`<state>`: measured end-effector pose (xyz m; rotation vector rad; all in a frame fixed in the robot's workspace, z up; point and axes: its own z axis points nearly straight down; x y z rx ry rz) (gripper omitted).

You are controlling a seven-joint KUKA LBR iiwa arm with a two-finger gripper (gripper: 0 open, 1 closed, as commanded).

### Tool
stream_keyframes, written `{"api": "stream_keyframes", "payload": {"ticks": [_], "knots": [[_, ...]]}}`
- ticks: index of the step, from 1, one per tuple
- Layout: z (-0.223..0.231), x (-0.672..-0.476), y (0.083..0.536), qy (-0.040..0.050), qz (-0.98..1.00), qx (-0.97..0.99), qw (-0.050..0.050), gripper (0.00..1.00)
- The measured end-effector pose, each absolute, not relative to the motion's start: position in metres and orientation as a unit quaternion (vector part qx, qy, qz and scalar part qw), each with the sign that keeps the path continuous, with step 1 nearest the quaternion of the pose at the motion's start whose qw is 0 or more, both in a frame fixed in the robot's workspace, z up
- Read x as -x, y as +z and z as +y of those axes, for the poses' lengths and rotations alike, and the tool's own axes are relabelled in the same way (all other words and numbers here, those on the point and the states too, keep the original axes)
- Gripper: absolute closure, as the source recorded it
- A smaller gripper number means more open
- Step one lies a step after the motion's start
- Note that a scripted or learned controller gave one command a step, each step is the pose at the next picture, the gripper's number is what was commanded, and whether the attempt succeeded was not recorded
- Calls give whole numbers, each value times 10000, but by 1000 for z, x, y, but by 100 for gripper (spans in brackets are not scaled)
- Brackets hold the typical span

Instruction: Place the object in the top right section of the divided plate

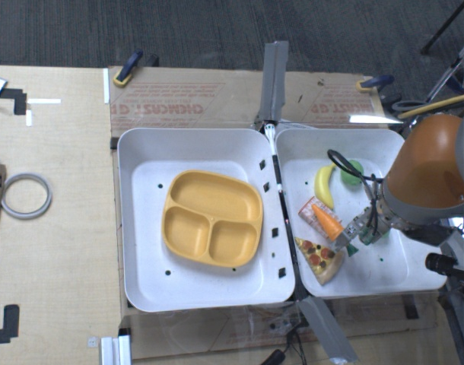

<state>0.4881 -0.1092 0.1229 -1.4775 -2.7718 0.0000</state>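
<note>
overhead, two white bins point(133, 226) sit on a cardboard-covered bench point(217, 101) over dark carpet point(217, 14); tool point(352, 238) state unclear.

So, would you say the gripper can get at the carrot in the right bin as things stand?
Probably yes. The gripper is low in the right bin, right beside the carrot, which lies on top with nothing over it. The banana and the pizza slice crowd it closely, though.

The grey, orange-banded arm point(433, 169) reaches in from the right, its gripper point(352, 238) apparently low.
</note>
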Motion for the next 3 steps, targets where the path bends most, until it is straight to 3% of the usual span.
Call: {"api": "stream_keyframes", "payload": {"ticks": [1,2,3], "knots": [[-32,-479,191,-3,-9686,2486,-8,100],[-48,-478,191,-2,-9652,2614,-6,100],[-1,-479,191,-5,-9993,-384,-6,100]]}}
